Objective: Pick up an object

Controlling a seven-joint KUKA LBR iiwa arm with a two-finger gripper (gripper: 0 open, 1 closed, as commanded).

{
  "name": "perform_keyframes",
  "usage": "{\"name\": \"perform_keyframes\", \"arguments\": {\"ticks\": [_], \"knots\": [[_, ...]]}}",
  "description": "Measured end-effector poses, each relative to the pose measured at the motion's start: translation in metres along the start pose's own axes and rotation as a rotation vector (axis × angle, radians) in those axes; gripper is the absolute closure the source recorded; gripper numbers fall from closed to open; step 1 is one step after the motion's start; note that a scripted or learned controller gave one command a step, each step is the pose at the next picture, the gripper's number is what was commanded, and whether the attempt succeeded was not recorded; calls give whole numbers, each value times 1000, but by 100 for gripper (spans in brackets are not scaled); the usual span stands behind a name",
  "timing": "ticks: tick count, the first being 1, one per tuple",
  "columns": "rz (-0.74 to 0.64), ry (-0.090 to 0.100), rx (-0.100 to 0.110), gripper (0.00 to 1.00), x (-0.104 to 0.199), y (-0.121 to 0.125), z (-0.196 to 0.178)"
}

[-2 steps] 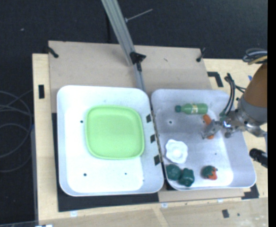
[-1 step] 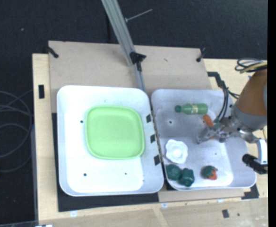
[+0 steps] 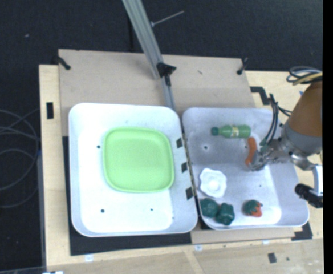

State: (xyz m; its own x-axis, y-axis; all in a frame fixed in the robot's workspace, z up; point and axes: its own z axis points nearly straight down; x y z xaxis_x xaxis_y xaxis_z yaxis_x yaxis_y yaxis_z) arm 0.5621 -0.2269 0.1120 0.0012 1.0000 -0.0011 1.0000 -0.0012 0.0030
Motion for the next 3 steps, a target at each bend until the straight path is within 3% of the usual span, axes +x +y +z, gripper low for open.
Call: {"name": "perform_keyframes", "arguments": {"ticks": [2,3], "knots": [[-2,0,-3,100,9,4,-100],[-1,0,0,100,8,4,-130]]}}
